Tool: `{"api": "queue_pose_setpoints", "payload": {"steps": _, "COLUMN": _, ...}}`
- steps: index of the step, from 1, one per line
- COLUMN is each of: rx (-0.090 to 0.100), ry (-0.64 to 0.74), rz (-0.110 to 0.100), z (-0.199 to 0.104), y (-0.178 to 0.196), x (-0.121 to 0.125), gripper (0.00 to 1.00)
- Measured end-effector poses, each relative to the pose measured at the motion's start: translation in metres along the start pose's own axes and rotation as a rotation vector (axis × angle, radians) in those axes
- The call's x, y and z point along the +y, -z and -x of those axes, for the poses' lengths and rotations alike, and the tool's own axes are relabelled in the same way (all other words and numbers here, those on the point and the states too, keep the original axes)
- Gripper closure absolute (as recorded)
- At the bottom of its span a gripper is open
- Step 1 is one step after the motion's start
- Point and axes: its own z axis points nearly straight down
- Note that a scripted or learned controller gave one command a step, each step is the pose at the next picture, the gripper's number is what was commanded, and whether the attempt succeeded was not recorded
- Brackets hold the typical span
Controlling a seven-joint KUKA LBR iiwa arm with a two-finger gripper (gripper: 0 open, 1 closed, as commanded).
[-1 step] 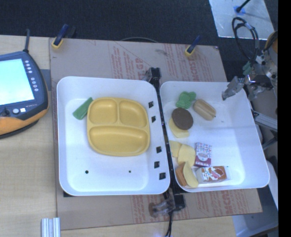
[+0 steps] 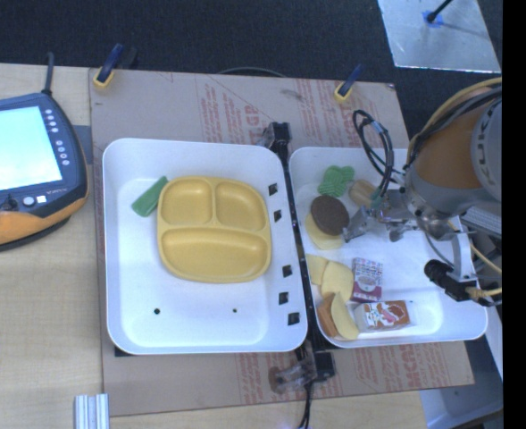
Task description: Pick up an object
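the gripper (image 2: 363, 223) is seen low in the right bin (image 2: 459, 329), jaws apart around nothing. a brown disc (image 2: 329, 214) lies just beside, at nine o'clock. it could be nudged away by a misaligned close.

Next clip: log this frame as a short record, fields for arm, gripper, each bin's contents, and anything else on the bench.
arm: reaches in from the right, over the right bin
gripper: low in the right bin, beside the brown round item; nothing visibly held
left bin: yellow divided tray, green piece at its left edge
right bin: brown round item, green leafy item, yellow slices, two small packets
bench: control pendant at far left
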Motion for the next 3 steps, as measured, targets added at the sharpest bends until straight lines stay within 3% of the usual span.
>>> {"api": "queue_pose_setpoints", "payload": {"steps": 1, "rx": -0.006, "ry": -0.001, "rz": 0.017, "z": 0.020, "y": -0.011, "x": 0.081, "gripper": 0.00}}
{"api": "queue_pose_setpoints", "payload": {"steps": 2, "rx": -0.009, "ry": -0.008, "rz": 0.018, "z": 0.076, "y": 0.063, "x": 0.081, "gripper": 0.00}}
{"api": "queue_pose_setpoints", "payload": {"steps": 3, "rx": -0.005, "ry": 0.005, "rz": 0.013, "z": -0.043, "y": -0.013, "x": 0.076, "gripper": 0.00}}
